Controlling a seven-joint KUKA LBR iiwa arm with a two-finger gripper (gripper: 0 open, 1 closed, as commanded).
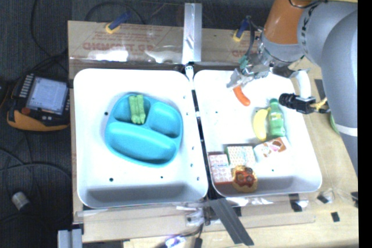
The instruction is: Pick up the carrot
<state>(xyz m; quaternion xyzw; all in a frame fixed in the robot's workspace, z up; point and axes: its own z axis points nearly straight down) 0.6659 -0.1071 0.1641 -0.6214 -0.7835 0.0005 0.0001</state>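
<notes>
The carrot (243,96) is a short orange piece lying tilted on the floor of the right bin (302,174), near its far side. My gripper (240,81) hangs just above the carrot's upper left end, reaching in from the grey arm with the orange band (289,20) at the upper right. Its fingers (232,83) look spread apart and open, with nothing between them. The carrot rests on the bin floor, just below the fingertips.
In the right bin lie a yellow-green fruit (259,123), a green bottle (276,121), three small printed packets (240,154) and a red-brown item (244,178). The left bin (93,183) holds a blue divided plate (142,139) with a green vegetable (136,108).
</notes>
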